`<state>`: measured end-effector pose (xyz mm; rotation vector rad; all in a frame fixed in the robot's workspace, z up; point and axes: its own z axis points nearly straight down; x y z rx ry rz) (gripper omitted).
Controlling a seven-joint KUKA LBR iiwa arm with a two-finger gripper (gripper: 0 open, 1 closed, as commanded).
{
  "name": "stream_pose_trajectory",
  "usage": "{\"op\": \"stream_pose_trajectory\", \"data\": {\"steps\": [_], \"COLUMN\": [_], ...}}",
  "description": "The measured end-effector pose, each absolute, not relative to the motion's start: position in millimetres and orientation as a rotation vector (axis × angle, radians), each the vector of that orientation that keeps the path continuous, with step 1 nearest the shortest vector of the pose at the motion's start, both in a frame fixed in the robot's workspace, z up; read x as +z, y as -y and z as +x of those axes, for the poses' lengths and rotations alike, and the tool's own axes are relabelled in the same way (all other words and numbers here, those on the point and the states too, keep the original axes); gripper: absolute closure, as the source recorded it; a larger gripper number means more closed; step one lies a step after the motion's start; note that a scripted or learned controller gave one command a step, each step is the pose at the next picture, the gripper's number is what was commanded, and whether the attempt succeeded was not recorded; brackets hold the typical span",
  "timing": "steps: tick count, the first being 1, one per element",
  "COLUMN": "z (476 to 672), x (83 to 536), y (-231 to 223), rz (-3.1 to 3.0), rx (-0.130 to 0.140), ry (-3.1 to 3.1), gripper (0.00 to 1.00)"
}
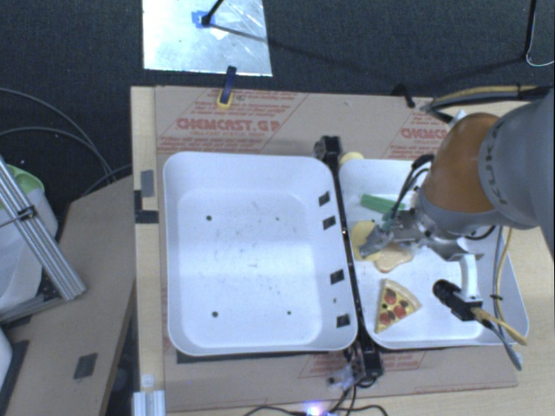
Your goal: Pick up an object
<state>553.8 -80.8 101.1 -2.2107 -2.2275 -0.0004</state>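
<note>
My gripper point(376, 243) reaches down into the right bin point(434, 340), near its left wall. It sits right over a pale tan flat piece point(395, 258) and a small yellow piece point(362, 232); I cannot tell whether it touches either. A toy pizza slice point(395, 303) lies just in front of it, apart from it. Behind the gripper a green piece point(378, 203) rests on the bin floor, partly hidden by the wrist.
The left bin point(251, 159) lies beside the right one, with a black divider point(340, 232) between them. A small yellow object point(351, 158) sits at the right bin's back left corner. The grey arm covers the right bin's back right part.
</note>
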Motion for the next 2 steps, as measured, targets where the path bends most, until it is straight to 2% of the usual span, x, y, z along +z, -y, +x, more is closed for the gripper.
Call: {"op": "stream_pose_trajectory", "data": {"steps": [1, 2], "z": [483.6, 534.9], "x": [187, 202], "y": [14, -61], "rz": [-2.211, -2.211], "rx": [0.000, -0.009], "ry": [2.228, 2.236], "gripper": [0.00, 0.00]}}
